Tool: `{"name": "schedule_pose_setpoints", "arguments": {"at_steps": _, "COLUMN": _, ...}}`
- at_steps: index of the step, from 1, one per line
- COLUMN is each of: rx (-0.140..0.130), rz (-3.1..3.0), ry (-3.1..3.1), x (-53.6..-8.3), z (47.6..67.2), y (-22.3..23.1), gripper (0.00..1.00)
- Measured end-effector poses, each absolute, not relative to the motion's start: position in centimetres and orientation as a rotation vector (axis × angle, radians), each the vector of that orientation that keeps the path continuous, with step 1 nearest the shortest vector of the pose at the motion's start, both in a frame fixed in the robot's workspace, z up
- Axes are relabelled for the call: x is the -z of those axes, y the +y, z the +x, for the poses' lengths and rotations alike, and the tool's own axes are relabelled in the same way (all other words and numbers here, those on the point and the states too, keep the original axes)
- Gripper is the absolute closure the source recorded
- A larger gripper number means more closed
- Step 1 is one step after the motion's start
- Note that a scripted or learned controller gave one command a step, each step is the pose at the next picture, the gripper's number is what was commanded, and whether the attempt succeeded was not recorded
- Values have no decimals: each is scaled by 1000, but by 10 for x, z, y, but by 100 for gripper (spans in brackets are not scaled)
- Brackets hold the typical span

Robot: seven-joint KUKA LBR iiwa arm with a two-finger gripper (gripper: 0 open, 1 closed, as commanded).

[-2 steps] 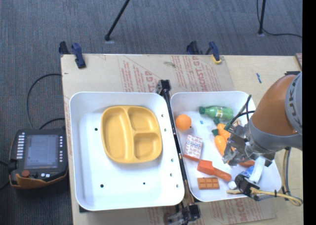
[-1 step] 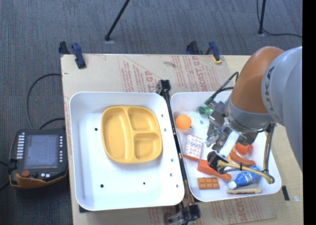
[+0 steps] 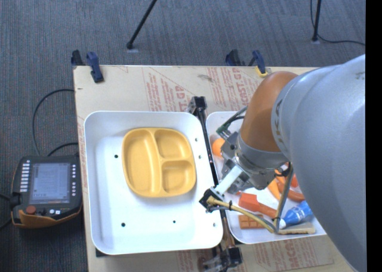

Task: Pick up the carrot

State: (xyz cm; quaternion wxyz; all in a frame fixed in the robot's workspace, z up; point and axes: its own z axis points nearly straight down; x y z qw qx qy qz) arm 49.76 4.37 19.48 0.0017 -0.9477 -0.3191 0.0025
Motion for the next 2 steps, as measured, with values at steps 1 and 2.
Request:
{"name": "schedule_pose_setpoints", "arguments": {"at_steps": 1, "rx": -5, "rz": -3124, "ry": -309, "x": -207, "z": 509, "y": 73, "gripper": 100}}
{"name": "schedule_pose_setpoints", "arguments": {"at_steps": 2, "rx": -7, "rz": -3124, "ry": -311, "x": -190, "z": 479, "y": 135, "gripper": 100}}
